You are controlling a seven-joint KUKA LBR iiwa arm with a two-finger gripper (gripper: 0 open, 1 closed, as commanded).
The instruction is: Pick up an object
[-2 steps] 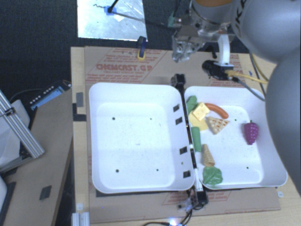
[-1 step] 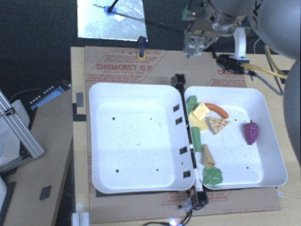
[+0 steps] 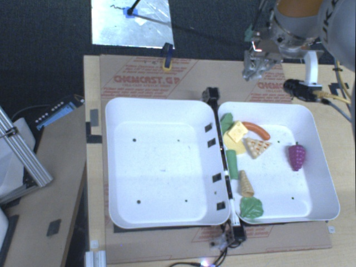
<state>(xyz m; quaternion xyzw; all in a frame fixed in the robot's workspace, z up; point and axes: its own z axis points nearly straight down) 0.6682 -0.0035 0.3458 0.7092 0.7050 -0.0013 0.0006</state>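
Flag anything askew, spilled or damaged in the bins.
Nothing spilled or visibly damaged. The toy foods crowd the right bin along its left wall, and only the purple grapes sit apart. The gripper hangs beyond the bin's far rim.

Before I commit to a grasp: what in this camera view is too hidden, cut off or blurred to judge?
- Gripper: small and blurred above the right bin; finger state unreadable.
- Arm: cut off by the top and right edges.
- Green pieces along the divider: partly covered by the yellow block, so their count and shape are unclear.
- Green leafy item: sits at the bin's near rim, outline hard to read.
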